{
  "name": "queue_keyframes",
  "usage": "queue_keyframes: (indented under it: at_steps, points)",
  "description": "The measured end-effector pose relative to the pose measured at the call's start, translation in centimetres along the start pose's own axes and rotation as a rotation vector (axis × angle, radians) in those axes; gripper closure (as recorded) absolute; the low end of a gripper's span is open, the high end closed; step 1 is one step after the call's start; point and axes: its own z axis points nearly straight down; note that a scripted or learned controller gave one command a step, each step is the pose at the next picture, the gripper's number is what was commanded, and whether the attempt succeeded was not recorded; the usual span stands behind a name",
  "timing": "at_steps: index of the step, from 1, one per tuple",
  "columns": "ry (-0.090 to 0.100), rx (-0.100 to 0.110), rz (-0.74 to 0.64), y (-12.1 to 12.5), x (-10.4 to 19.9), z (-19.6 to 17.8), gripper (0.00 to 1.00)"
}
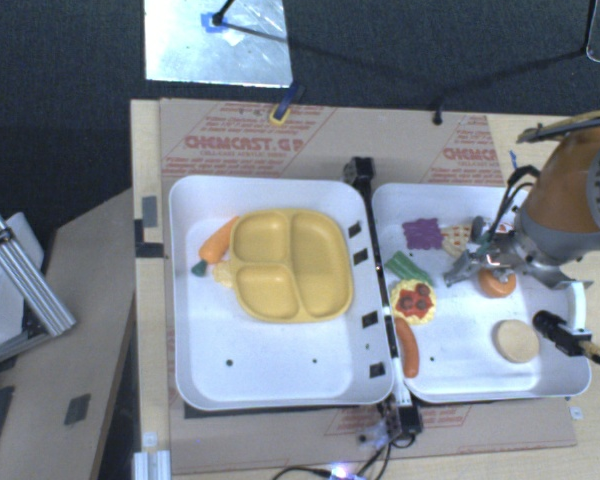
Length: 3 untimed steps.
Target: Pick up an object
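Orange round toy fruit [497,285], small, light, hard plastic and likely slippery, sits in the right white bin [480,378] just under the gripper [477,264]; whether its jaws are open I can't tell; pinch across the middle.

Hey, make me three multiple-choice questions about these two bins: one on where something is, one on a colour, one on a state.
1. Where does the carrot lie?
A. left bin, touching the plate's left edge
B. right bin
C. on the cardboard

2. What colour is the divided plate?
A. blue
B. yellow
C. red

3. How does the plate sit?
A. upside down
B. on edge
C. flat, compartments facing up

Key: 1 A, the carrot rests in the left bin at the plate's left rim. 2 B, it is plainly yellow. 3 C, its three compartments show.
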Motion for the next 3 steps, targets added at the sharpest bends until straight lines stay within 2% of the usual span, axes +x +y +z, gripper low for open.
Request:
queue_keyframes:
  at_steps: [1, 3]
  points:
    - [0.000, 0.000, 0.000, 0.0, 0.0, -0.9, 1.00]
    - [-0.001, -0.002, -0.004, 1.1, -0.7, -12.4, 1.00]
